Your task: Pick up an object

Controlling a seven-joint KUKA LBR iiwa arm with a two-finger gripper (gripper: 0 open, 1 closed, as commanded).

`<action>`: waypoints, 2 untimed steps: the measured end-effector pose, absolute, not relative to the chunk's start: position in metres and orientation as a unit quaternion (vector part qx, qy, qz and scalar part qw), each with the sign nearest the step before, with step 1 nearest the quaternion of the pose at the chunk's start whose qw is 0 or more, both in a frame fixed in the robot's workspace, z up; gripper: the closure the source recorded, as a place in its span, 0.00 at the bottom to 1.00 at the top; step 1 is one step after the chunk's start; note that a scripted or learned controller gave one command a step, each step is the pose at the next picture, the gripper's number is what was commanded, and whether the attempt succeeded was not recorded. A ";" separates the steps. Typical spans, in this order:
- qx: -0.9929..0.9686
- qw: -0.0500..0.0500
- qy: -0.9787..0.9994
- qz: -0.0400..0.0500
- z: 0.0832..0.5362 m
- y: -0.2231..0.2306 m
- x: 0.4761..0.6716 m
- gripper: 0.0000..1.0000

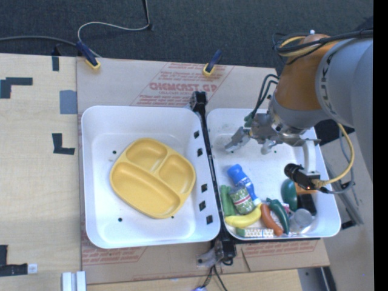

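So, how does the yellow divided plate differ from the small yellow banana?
The yellow divided plate lies alone in the left white bin; the small yellow banana lies in the right white bin, crowded among other items. The plate is far larger, flat and rounded, with compartments; the banana is slim and curved. The plate is a duller yellow. Both lie flat, apart from the gripper.

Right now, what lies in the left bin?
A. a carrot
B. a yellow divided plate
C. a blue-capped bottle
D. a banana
B. The yellow divided plate lies alone in the left bin, while the bottle and banana sit in the right bin.
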State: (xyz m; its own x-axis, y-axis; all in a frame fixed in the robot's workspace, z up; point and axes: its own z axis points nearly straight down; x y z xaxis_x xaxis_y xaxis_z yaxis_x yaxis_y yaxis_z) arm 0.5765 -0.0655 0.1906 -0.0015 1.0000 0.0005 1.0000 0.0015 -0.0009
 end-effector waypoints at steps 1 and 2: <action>-0.707 0.000 -0.707 0.000 0.085 -0.097 0.528 0.00; -0.707 -0.001 -0.707 -0.001 0.095 -0.098 0.529 1.00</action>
